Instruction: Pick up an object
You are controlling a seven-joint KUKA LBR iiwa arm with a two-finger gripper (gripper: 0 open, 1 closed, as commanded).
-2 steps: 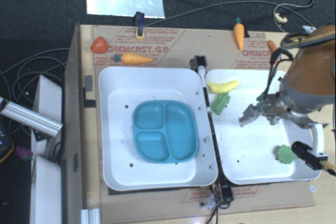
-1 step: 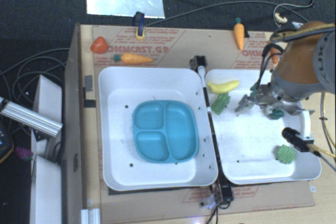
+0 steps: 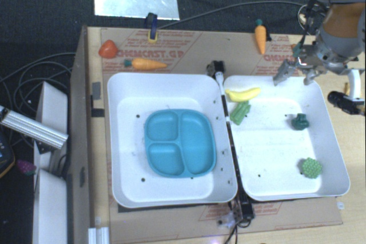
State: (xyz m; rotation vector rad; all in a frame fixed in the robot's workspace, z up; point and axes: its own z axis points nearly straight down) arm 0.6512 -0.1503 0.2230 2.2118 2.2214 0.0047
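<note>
The right bin (image 3: 320,146) holds a yellow banana (image 3: 242,94) at its far left corner, with a green ridged piece (image 3: 239,113) just in front of it. A dark green toy (image 3: 299,121) lies near the right wall, and a light green bumpy ball (image 3: 311,167) sits toward the front right. My gripper (image 3: 295,74) hangs over the bin's far right rim, its fingers spread open with nothing between them. It is well above and behind the dark green toy.
The left bin (image 3: 123,123) carries a blue divided plate (image 3: 179,142). On the cardboard behind the bins lie a carrot (image 3: 145,64), a red-orange tomato (image 3: 107,49) and another carrot (image 3: 261,37). A black clamp (image 3: 217,69) sits at the divider between the bins.
</note>
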